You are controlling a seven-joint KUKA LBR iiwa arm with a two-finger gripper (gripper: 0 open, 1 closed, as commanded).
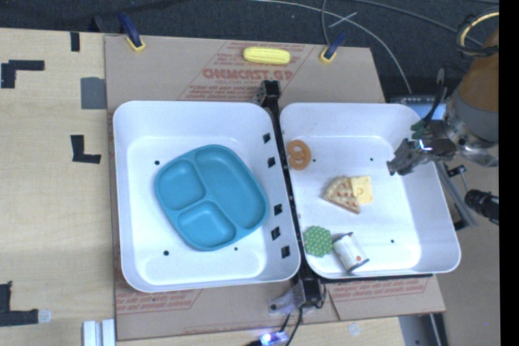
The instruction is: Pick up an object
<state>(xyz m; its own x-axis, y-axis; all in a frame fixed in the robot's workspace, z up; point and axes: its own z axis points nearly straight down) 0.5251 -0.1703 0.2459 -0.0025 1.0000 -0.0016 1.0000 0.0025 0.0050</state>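
Yellow-and-tan wedge-shaped toy slice (350, 193) lying mid-floor of right white bin (422, 251), untouched. Just left, small orange ring (298, 154); nearer the front, round green piece (317, 240) touching white cylinder (350, 251). Dark gripper (403, 160) above the right rim, nothing held; open or closed, cannot tell. Blue divided tray (211, 196) in left bin (138, 255).

Left white bin (130, 174): blue divided plate (211, 196), centre. Cardboard sheet (186, 73): yellow corn cob (266, 55) at 12 o'clock, between two blue-and-yellow clamps (130, 32).
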